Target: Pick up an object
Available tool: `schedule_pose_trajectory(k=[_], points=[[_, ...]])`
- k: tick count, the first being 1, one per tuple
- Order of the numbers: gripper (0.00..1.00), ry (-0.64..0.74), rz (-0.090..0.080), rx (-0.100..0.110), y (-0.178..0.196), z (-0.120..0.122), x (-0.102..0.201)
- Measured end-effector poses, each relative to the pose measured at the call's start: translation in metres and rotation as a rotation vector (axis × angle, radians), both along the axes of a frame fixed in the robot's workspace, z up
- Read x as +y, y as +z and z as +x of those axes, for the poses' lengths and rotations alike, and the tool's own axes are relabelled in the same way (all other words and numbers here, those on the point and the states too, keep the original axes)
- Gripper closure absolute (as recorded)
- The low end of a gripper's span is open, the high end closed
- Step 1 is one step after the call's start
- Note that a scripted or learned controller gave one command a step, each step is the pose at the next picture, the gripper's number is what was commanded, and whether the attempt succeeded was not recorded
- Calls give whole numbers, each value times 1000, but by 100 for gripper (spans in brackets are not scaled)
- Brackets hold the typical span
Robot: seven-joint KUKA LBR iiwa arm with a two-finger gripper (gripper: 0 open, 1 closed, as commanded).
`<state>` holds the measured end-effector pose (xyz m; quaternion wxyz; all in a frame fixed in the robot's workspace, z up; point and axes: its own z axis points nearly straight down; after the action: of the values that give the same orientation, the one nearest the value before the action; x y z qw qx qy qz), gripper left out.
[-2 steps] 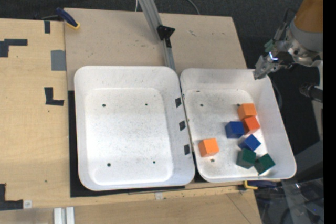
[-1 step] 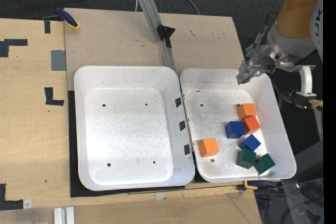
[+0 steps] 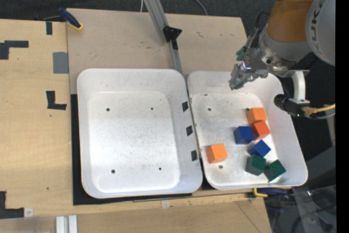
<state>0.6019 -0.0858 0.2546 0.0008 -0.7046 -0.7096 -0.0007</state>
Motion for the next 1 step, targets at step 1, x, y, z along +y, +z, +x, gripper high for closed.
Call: schedule_pose_trajectory(k=[1], points=[[100, 0, 0, 1, 6, -8, 53]])
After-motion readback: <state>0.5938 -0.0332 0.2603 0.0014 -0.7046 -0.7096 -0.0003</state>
